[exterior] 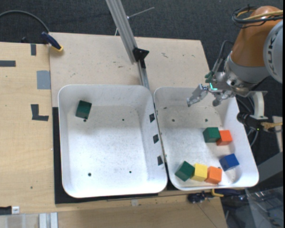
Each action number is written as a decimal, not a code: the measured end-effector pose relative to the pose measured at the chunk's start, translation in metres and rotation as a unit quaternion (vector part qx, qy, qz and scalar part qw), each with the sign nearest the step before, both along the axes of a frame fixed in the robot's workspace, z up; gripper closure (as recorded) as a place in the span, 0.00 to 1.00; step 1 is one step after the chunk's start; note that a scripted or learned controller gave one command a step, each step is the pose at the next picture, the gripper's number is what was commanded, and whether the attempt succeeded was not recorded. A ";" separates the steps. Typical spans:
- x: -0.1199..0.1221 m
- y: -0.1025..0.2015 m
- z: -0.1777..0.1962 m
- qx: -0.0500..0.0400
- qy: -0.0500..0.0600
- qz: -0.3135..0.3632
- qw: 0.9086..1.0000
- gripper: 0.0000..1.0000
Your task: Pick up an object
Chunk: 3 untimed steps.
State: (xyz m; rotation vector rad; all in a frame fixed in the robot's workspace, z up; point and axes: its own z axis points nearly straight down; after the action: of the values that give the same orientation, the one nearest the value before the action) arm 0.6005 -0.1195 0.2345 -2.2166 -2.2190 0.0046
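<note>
Gripper (206,96) above blocks, nothing between

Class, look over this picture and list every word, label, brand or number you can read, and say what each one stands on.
"KU": dark letters on the grey arm, cut off at the picture's edge; the rest cannot be read.
The blocks, the right bin and the left bin carry no readable text.
</note>
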 end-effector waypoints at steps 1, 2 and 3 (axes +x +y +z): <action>0.001 0.000 0.003 -0.001 -0.002 0.001 1.000 0.00; -0.001 -0.003 -0.042 -0.001 0.000 0.000 1.000 0.00; 0.003 -0.007 -0.103 -0.001 0.001 0.000 1.000 0.00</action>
State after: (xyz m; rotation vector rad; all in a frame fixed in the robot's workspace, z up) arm 0.6038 -0.1267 0.1317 -2.2170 -2.2185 0.0092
